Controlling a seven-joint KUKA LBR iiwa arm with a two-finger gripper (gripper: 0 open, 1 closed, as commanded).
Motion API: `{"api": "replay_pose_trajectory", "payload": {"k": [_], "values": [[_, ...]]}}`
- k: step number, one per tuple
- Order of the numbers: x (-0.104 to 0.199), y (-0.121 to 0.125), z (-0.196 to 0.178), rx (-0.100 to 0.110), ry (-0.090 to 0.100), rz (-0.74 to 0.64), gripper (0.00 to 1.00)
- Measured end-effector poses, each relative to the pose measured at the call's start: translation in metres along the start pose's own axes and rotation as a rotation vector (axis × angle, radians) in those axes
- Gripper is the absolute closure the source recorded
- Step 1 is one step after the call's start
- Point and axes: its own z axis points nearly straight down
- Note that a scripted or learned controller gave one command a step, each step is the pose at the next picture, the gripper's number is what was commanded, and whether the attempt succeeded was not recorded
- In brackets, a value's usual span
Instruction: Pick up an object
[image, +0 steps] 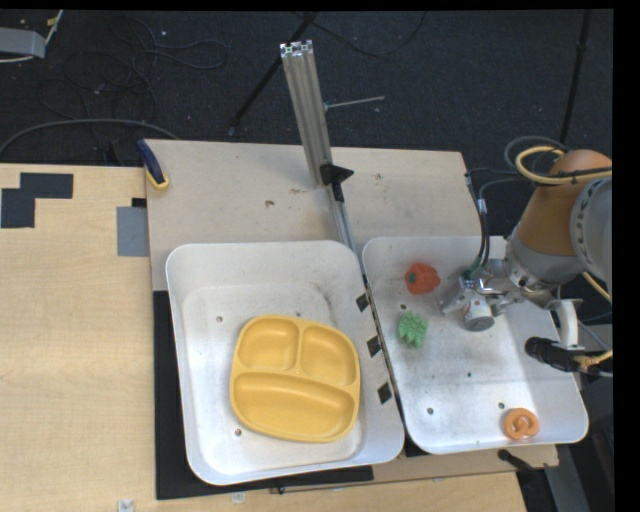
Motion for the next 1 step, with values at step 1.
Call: {"api": "replay_pose_trajectory", "payload": {"k": [1], "values": [[0.0005, 0.0011, -0.0112, -0.003, 0.0, -0.002, 1.0]]}}
